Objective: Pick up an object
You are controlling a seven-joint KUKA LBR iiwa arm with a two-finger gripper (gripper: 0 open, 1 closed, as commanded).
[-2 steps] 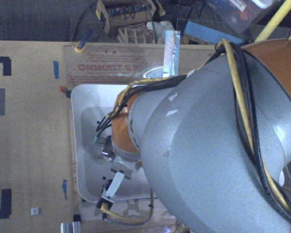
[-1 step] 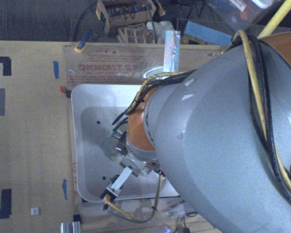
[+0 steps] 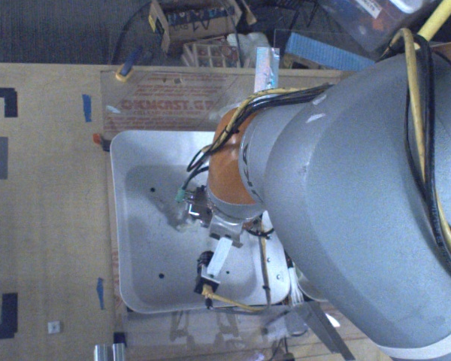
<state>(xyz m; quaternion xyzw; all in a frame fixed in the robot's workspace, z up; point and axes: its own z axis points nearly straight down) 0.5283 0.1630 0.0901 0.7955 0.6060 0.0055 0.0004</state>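
Grey arm (image 3: 361, 201) w/ orange band (image 3: 229, 168) above wrist, black & yellow cables (image 3: 417, 89) along it. White bin (image 3: 135, 224), greyish in shadow, few small dark specks inside. Pale tan wood bench (image 3: 45, 224) w/ blue tape strips (image 3: 86, 107) & black corner marks (image 3: 4, 100). Faded red lettering on clear sheet (image 3: 165, 100) behind bin. Blue foam pad (image 3: 323, 53) at back.
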